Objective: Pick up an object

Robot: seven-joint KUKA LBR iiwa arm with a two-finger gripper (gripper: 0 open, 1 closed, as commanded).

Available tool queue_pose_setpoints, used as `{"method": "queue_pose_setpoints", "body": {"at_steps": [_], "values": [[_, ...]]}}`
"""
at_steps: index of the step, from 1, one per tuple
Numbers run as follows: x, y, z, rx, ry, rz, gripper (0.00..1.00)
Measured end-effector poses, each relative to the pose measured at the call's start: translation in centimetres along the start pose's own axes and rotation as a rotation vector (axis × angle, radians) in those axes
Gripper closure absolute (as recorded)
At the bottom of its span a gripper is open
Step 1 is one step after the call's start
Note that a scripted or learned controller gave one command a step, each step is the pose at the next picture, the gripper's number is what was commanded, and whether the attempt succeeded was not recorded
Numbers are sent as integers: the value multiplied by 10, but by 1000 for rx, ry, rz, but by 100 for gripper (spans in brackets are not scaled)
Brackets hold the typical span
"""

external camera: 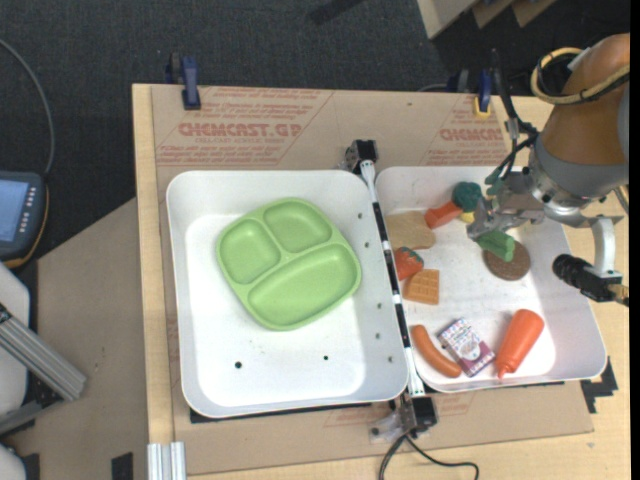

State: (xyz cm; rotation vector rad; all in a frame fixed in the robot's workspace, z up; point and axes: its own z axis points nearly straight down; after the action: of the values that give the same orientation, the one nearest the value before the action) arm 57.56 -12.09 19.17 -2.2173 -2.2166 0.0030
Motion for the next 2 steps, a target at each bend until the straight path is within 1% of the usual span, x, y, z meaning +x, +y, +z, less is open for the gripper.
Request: {"method": "queue_pose_setpoints", "body": {"at_steps": [1, 2], "values": [[-105, 10, 45, -7, -8, 7, 100], [-59, -57, 15, -1, 0, 1, 100]]}}
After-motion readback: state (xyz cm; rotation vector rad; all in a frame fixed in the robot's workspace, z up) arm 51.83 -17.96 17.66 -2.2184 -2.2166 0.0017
